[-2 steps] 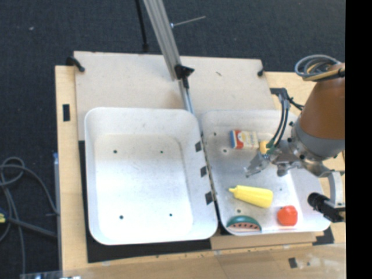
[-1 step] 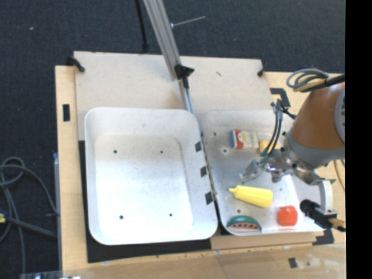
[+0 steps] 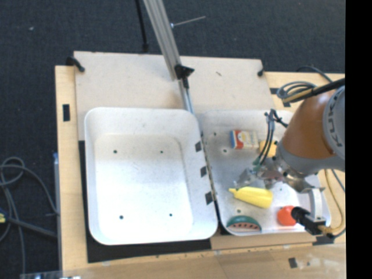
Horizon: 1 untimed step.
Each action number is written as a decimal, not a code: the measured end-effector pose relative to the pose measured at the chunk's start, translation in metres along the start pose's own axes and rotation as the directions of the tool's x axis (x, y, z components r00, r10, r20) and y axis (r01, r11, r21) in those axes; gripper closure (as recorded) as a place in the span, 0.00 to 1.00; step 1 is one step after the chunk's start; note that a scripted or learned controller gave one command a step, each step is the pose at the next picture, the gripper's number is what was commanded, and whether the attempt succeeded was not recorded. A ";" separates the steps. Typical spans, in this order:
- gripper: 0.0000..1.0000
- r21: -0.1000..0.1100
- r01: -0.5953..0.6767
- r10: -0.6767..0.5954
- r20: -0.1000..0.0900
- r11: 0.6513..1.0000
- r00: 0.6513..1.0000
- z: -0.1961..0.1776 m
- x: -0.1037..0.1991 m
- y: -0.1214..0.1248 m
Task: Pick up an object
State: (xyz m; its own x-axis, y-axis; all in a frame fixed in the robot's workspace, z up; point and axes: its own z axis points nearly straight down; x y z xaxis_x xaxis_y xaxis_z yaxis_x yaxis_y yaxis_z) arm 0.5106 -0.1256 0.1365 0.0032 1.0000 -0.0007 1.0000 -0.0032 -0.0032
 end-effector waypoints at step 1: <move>1.00 -0.009 -0.008 0.008 0.001 1.000 1.000 -0.013 -0.001 0.003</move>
